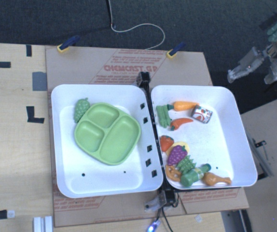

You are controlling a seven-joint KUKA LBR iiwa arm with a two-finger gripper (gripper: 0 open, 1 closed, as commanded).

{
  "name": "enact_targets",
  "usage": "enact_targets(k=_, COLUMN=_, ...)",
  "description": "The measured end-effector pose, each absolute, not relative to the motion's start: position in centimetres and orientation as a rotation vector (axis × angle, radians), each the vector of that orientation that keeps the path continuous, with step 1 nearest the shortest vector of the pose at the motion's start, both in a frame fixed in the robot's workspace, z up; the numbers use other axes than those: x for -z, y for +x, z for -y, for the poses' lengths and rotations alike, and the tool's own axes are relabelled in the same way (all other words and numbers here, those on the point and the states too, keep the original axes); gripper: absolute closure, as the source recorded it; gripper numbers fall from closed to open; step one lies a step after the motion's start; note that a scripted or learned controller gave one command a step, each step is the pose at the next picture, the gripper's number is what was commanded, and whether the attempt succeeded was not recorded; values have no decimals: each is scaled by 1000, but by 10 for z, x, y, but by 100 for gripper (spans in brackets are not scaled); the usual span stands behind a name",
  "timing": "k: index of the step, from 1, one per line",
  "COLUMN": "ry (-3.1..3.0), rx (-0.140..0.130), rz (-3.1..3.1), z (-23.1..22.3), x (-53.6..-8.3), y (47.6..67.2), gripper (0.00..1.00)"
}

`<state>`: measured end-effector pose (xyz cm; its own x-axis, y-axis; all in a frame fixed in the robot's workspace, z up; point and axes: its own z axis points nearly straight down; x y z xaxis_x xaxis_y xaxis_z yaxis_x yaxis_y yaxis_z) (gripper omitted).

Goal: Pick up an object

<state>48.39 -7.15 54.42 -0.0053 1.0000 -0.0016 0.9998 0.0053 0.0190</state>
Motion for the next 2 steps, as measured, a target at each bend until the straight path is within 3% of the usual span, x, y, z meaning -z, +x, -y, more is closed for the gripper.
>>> enact_targets(k=1, ry=2217, rx=2, rz=-2223, z=72, x=-545, y=484, gripper=100)
enact_targets(k=2, ry=2235, rx=17, rz=-2223, z=130, x=-407, y=482, gripper=100)
